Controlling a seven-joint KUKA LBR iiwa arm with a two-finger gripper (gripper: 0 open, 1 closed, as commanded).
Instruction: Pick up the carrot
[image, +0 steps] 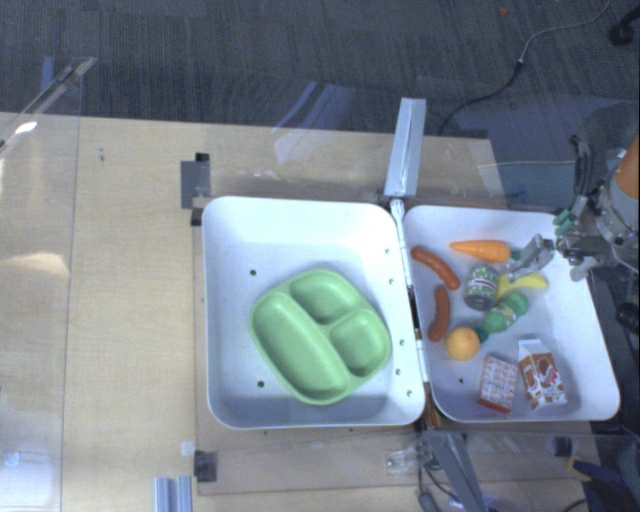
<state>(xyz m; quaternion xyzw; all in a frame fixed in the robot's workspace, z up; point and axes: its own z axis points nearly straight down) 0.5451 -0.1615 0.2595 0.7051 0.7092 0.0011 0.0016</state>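
Orange carrot (481, 248) is seen lying at the back of the right bin (590, 385), just left of the gripper (530, 256), whose jaws' state cannot be told.

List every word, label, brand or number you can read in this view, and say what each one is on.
None can be read.
Small carton: red and white print, too blurred to read.
Second carton: white and red, with a picture; its lettering is too small to read.
Can: a label wraps it, but it is too blurred to read.
Carrot, sausages, green tray: they carry no lettering that I can see.
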